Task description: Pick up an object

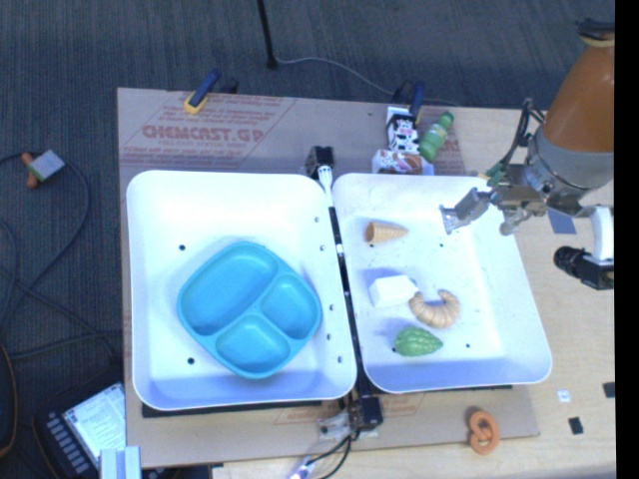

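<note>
Grey metal, my two-finger gripper hovers spread and holding nothing at the upper right of the white right-hand bin, beside the orange cone.

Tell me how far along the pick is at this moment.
Nothing looks done yet. The gripper sits over the right bin's upper right part with nothing visible in it. The cone, white block, croissant-like piece and green item all lie on the bin floor. Left: descend on one, close and lift. The blue divided tray sits in the left bin.
</note>
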Controlling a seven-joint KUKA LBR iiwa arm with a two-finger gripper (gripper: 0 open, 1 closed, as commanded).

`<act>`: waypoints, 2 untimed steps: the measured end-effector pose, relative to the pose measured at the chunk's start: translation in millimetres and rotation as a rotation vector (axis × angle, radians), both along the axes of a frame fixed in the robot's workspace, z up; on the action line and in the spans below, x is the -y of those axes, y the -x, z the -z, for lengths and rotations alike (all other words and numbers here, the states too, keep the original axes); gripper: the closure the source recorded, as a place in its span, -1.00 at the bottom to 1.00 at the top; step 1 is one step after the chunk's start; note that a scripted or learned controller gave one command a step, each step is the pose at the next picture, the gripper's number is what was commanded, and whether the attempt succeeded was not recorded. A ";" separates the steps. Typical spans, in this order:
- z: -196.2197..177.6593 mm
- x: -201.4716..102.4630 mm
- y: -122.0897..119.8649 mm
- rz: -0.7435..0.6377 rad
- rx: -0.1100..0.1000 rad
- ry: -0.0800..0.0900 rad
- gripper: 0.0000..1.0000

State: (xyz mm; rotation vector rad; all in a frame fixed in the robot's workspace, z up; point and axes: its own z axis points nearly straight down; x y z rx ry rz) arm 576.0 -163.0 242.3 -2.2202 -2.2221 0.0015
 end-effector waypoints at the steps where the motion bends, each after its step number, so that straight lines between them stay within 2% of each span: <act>1: 135.1 -23.7 26.6 0.000 0.010 0.000 -1.00; 2: 146.3 -50.0 70.4 0.008 0.043 0.013 -1.00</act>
